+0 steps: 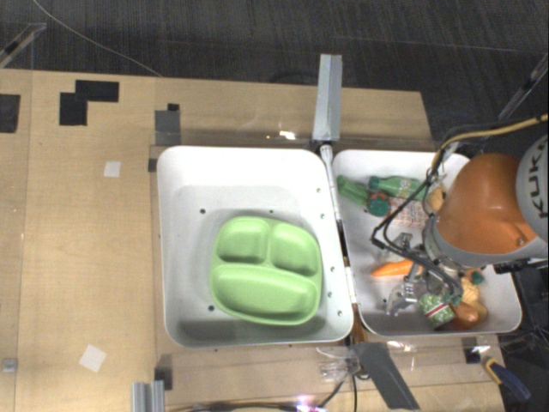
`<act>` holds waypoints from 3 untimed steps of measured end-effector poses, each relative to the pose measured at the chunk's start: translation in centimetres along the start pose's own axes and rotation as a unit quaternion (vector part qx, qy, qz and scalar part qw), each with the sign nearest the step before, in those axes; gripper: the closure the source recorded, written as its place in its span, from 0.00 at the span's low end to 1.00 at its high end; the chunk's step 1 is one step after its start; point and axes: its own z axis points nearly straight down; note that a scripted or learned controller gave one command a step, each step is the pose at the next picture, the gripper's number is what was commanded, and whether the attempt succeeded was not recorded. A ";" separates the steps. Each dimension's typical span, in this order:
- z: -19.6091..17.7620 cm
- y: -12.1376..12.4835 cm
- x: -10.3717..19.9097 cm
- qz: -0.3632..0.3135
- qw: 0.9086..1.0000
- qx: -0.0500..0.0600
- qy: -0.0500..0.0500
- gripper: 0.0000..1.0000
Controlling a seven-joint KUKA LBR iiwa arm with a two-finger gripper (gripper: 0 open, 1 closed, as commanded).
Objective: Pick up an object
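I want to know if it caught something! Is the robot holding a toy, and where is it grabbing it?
Cannot tell. The claw is down in the right bin near the carrot, but wires hide whether it grips anything.

The setting was a robotics lab or test cell rather than a home or shop. A pale wooden bench (77, 256) bore two shallow white bins: the left bin (184, 187) and the right bin (506, 312), divided by a metal rail (327, 101) bolted at the far edge. Black square markers (86, 99) sat on the far left of the bench. A grey industrial arm with an orange band (485, 204) and loose cabling (403, 209) reached in from the right. Dark carpet (214, 15) lay beyond the bench.
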 end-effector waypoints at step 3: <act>-9.8 5.3 -8.3 -0.092 0.996 -0.001 0.003 1.00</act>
